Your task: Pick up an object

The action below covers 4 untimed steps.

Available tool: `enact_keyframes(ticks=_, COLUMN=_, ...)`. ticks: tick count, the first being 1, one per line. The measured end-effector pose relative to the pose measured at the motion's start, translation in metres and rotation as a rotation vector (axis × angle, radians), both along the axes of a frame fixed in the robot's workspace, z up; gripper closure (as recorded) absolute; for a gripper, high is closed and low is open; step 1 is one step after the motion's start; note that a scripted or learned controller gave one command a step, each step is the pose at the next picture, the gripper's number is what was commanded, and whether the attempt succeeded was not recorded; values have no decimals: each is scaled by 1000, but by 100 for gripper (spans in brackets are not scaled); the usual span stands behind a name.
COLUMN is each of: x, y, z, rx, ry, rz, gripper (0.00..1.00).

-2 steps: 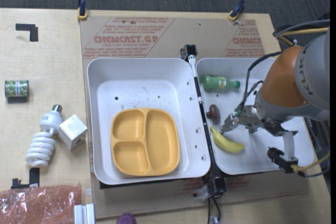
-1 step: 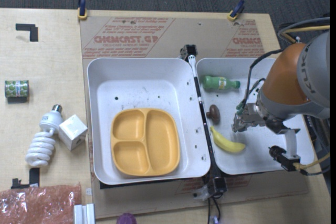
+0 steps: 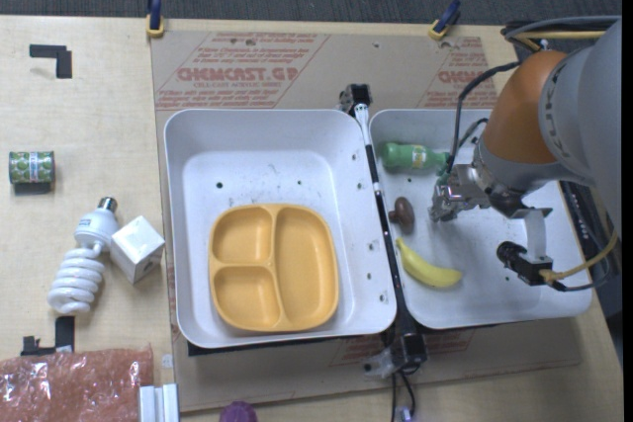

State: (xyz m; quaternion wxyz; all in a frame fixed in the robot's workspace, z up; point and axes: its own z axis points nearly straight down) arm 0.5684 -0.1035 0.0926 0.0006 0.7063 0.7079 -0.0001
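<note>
Hand: low over the right bin, in its left half; finger state not discernible from above, nothing seen pinched.

Green bottle: just up-left of hand, lying on its side against the bin's far wall.

Brown round object: just left of hand, close beside the dividing wall between bins.

Banana: below and slightly left of hand, lying flat, apart from the near rim; clear white floor between it and hand.

Grey arm with orange band: right of and above hand, covering the bin's upper right portion.

Black cable fitting: below-right of hand, over open bin floor.

Open room: bare floor directly beneath and to lower right of hand, running to the near rim.

Left bin: well left of hand, past the shared rims. Yellow divided plate in its near half, close to the near wall; far half bare floor.

Tabletop: far left of hand. Spiral bulb touching or just beside white cube; small green can apart, further up. Red mesh bag at the bottom-left edge.
</note>
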Motion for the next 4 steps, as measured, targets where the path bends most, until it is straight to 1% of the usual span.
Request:
enact_keyframes(ticks=1, x=0, y=0, z=0, rx=0, ry=0, rz=0, gripper=0)
enact_keyframes(ticks=2, x=-42, y=11, z=0, rx=1, ry=1, rz=-4, gripper=0)
enact_keyframes(ticks=3, x=-41, y=10, z=10, rx=0, ry=-1, rz=-4, gripper=100)
enact_keyframes(ticks=4, x=37, y=-22, z=0, rx=0, ry=0, rz=0, gripper=100)
